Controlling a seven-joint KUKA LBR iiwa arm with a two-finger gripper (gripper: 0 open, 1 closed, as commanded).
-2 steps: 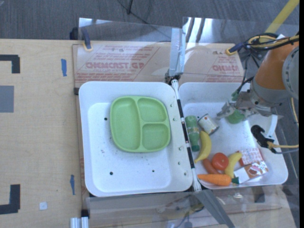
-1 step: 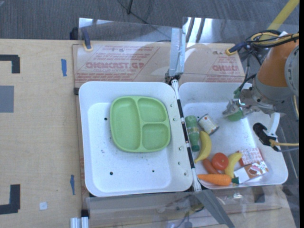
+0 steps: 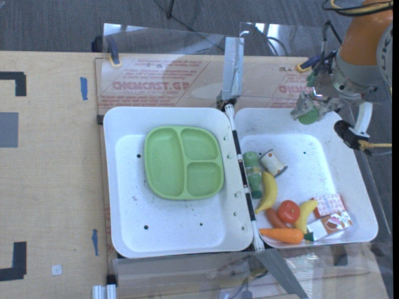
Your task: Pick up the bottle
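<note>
The bottle (image 3: 252,172) is small and green. It lies on its side in the right bin (image 3: 336,167), against that bin's left wall, with its cap toward the back. My gripper (image 3: 308,112) hangs over the right bin's back rim, well behind and to the right of the bottle and not touching it. The grey arm with its orange band rises from the gripper toward the upper right corner.
Beside the bottle lie a small white can (image 3: 272,162) and a banana (image 3: 269,192). A tomato (image 3: 288,211), a carrot (image 3: 283,235), a second banana (image 3: 306,213) and a red-and-white carton (image 3: 330,212) crowd the front. A green divided plate (image 3: 184,162) sits in the left bin (image 3: 124,198).
</note>
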